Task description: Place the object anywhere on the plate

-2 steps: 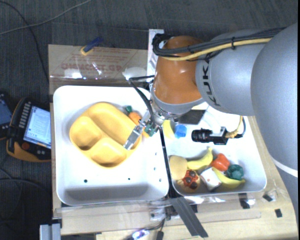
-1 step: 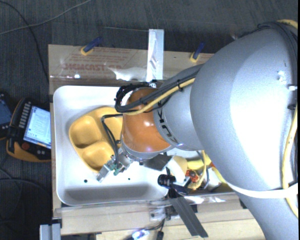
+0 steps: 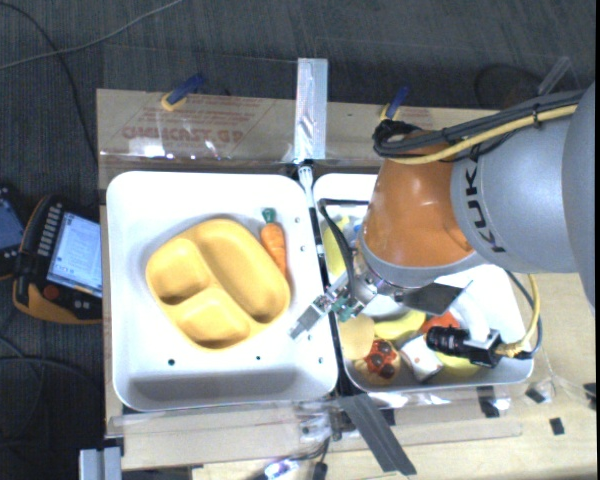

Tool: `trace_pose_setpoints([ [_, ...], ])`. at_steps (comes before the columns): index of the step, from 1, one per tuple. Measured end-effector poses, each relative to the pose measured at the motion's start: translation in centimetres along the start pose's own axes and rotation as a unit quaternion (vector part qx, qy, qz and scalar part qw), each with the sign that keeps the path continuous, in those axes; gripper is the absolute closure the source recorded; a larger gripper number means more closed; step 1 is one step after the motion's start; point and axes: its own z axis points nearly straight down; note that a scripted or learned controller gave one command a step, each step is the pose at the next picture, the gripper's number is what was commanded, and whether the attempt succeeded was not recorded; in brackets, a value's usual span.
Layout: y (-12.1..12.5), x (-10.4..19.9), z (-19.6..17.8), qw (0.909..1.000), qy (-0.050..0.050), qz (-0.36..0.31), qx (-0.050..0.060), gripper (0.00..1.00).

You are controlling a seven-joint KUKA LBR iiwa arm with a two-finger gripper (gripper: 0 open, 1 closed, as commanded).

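A yellow plate (image 3: 218, 280) with three compartments lies in the left bin (image 3: 140, 368). A small orange carrot (image 3: 273, 247) with a green top rests in that bin, touching the plate's upper right rim. My gripper (image 3: 327, 310) hangs over the divider between the two bins, just right of the plate's right edge and below the carrot. The grey arm with its orange band (image 3: 415, 218) covers much of the right bin. Nothing lies on the plate.
The right bin (image 3: 510, 373) holds several small items near its front: a yellow banana-like piece (image 3: 398, 323), a red-brown item (image 3: 381, 358), a white piece (image 3: 421, 360) and an orange piece (image 3: 442, 322). A handheld pendant (image 3: 60, 263) lies left of the bench.
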Motion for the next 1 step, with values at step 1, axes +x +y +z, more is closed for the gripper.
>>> trace_pose_setpoints([
  [1,0.15,0.07,-0.84,1.0000,0.001,-0.001,-0.001,1.00],
])
